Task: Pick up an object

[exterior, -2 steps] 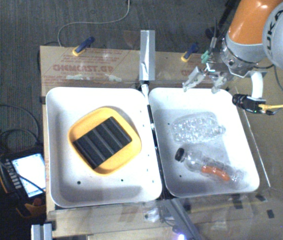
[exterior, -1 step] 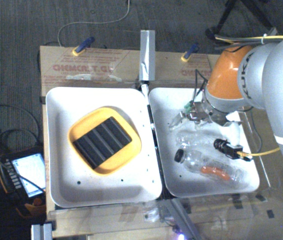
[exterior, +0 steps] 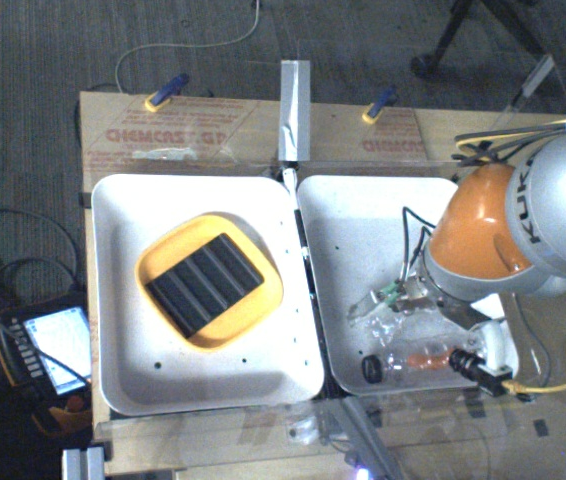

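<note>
A yellow dish-shaped object with a black ribbed top (exterior: 209, 280) lies in the middle of the left bin (exterior: 123, 208). In the right bin (exterior: 353, 208), a clear crumpled plastic piece with a green spot (exterior: 381, 300) lies left of centre. A clear tube with a black cap and orange contents (exterior: 408, 362) lies along the front wall. My gripper (exterior: 413, 294) is low over the right bin, right beside the crumpled plastic and mostly hidden under the orange wrist band (exterior: 473, 233). I see nothing clearly held.
The arm covers the right half of the right bin. A metal divider post (exterior: 294, 108) stands behind the seam between the bins. Two blue-and-yellow clamps (exterior: 166, 92) hold the cardboard backing. A handheld pendant (exterior: 48, 343) lies left of the bench.
</note>
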`<state>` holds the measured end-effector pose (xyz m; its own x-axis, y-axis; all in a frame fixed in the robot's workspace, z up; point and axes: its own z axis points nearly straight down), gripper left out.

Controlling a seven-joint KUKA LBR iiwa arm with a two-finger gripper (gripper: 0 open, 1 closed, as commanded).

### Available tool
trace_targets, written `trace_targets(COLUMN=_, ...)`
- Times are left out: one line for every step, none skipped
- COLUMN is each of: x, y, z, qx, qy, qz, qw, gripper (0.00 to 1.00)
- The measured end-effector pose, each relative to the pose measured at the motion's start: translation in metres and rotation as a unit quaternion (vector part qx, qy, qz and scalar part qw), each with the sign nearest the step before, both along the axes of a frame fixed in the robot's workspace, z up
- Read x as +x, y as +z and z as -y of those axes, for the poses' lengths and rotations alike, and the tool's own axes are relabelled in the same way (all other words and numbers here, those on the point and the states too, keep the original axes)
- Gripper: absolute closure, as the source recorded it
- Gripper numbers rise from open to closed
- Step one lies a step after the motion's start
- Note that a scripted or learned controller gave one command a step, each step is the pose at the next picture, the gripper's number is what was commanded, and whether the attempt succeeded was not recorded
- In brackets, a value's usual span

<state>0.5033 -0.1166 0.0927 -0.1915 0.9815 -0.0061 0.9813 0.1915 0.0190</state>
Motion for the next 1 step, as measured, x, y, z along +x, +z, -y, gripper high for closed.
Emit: trace_targets(x=0.0024, y=0.0104, z=-0.0022, qx=0.0014, qy=0.001, qz=0.002, qw=1.0, gripper=1.0)
